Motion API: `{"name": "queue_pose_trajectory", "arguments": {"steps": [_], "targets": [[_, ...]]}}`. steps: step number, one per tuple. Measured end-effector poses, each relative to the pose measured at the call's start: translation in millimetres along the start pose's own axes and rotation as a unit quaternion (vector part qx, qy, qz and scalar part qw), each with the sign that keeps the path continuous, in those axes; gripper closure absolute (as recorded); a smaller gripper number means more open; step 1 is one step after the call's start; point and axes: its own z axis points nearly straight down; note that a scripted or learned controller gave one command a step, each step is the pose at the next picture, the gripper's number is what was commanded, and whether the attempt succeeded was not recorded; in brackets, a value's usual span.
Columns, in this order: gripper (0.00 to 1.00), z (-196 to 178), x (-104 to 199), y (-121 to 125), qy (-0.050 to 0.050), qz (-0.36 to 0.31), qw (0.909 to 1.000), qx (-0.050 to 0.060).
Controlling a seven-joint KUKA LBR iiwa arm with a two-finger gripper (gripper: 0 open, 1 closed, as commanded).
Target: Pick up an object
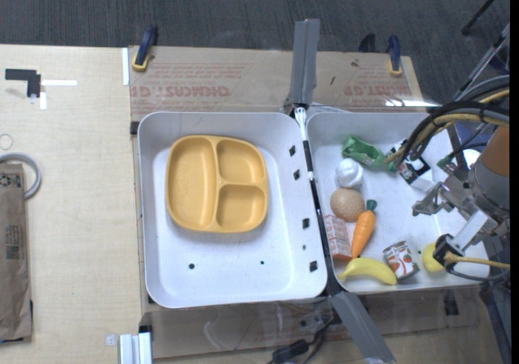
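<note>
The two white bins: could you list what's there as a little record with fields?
left bin: shallow, white, holds a yellow three-compartment plastic plate, compartments bare
right bin: shallow, white, holds several small items
along its left side: green crumpled wrapper, white round ball, tan egg-shaped lump, orange toy carrot, red-and-white flat packet
near its lower edge in the view: yellow banana, small red-and-white labelled can, small yellow round object
robot arm: grey with orange band, over the right bin's right side

Grey arm (489, 190) reaching in from the right, orange band (499, 152) above wrist, tool (439, 199) pointing left
</note>
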Motion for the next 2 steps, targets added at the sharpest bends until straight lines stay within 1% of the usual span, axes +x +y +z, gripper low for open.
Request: {"name": "queue_pose_trajectory", "arguments": {"steps": [1, 2], "targets": [[0.00, 66, 22, -25, 0.001, -0.183, 0.9832, 0.000], [0.00, 66, -5, 7, 0.001, -0.204, 0.9790, 0.000]]}}
